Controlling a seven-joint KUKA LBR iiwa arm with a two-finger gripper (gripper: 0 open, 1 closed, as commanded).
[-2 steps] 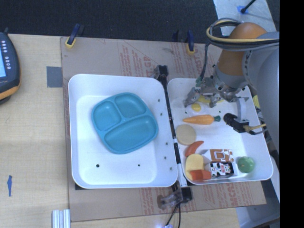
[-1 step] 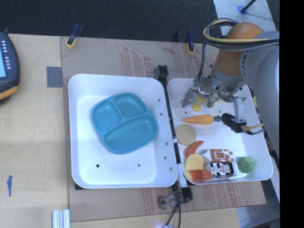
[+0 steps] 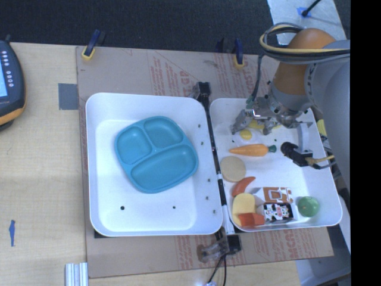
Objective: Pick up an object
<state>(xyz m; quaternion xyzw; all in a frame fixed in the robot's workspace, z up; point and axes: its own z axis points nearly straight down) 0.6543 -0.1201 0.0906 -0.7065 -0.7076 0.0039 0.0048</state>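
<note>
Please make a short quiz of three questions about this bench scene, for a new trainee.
1. True or false: the blue divided plate lies in the left bin.
2. Which object is nearest to the claw? A) the carrot B) the green ball C) the blue divided plate
3. Complete: the green ball lies in the ____ bin.

Key: 1. true. 2. A. 3. right; it lies in the front right corner of the right bin.

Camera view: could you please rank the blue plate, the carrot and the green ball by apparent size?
Largest to smallest:
1. Blue plate, by far.
2. Carrot, long and slim.
3. Green ball, though its area looks close to the carrot's.
</note>
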